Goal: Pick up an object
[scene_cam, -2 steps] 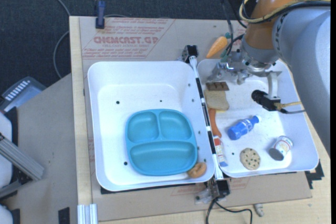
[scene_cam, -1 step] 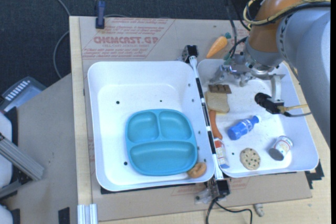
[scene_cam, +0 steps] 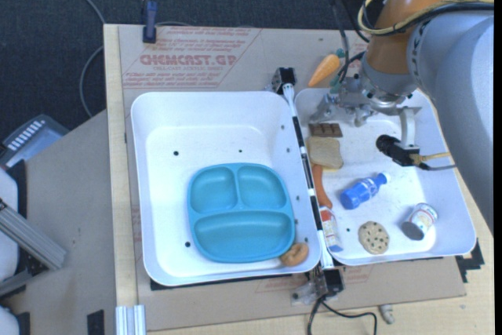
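Two white bins [scene_cam: 157,169]: one blue tray [scene_cam: 239,212], one cookie [scene_cam: 374,237] (jaws' [scene_cam: 354,107] state unclear).

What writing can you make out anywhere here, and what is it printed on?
"CHEMCAST GP": large red letters on the brown board under the bins; my best reading, as it is faint.
Smaller red lines beneath it: too blurred to read.
Blue bottle label: too small to read.
Small can label: too small to read.
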You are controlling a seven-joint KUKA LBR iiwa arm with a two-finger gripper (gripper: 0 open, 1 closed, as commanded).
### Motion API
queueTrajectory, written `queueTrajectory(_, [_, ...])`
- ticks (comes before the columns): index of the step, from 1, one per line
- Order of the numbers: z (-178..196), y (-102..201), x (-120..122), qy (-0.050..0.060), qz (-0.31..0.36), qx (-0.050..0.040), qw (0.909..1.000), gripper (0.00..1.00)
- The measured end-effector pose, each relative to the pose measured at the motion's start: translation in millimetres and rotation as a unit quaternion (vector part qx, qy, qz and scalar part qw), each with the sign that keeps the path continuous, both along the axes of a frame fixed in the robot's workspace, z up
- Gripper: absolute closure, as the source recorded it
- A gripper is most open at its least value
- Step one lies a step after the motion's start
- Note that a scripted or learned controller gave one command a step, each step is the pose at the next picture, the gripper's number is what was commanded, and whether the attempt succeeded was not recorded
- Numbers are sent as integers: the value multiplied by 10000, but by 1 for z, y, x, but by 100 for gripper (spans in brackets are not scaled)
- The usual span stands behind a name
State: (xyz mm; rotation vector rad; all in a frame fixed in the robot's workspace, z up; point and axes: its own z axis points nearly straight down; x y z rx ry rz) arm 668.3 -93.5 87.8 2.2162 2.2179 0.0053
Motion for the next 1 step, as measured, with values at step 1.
queueTrajectory(1, [0,0,-8,-5,-5,6,10000,0])
